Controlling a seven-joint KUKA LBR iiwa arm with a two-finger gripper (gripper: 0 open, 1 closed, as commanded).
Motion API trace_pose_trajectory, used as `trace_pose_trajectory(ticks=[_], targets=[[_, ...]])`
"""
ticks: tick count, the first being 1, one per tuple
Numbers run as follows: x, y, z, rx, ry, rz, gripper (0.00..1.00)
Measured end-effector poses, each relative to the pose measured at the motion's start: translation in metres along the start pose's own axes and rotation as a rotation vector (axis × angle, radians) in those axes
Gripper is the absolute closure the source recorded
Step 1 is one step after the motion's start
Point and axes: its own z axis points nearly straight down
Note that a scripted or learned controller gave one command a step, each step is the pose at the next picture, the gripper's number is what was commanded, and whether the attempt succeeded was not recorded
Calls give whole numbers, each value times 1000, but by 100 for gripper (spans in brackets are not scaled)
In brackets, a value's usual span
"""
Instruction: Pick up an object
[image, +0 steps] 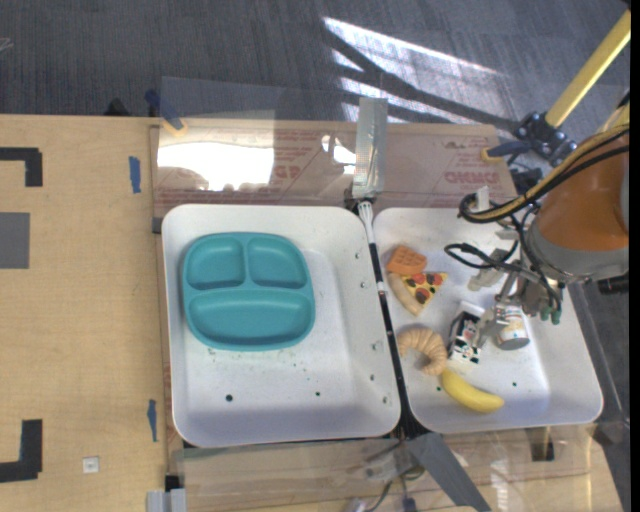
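Toys sat in the right bin — the same bin the gripper had reached into. The arm came in from the right, grey with an orange band, with cables looped over it. The gripper hung low over the bin floor, pointing left and down. Its tips were dark and small, with black and white marks, and I could not tell if they were wide or pinched. Nothing could be seen between them for sure.

Just left of the gripper, and a bit below, lay a croissant. The banana lay just below the gripper, tilted, and its top end touched the croissant. Up and to the left of the gripper was a pizza slice, near but not touching it. Right above the slice sat an orange toy, touching the slice.

Far to the left of the gripper was the left bin — well apart from the toys. A teal plate with three parts lay flat in it, toward the far side. A few dark specks dotted that bin's floor near the plate. Both bins stood side by side, edges touching in the middle.
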Motion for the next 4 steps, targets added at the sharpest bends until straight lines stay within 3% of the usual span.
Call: trace_pose_trajectory(ticks=[1, 2, 3, 4], targets=[[-10, 32, 7, -6, -26, 565, 0], [-14, 38, -9, -17, -40, 559, 100], [-7, 96, -71, 4, 10, 1026, 100], [78, 132, -69, 15, 16, 1548, 100]])
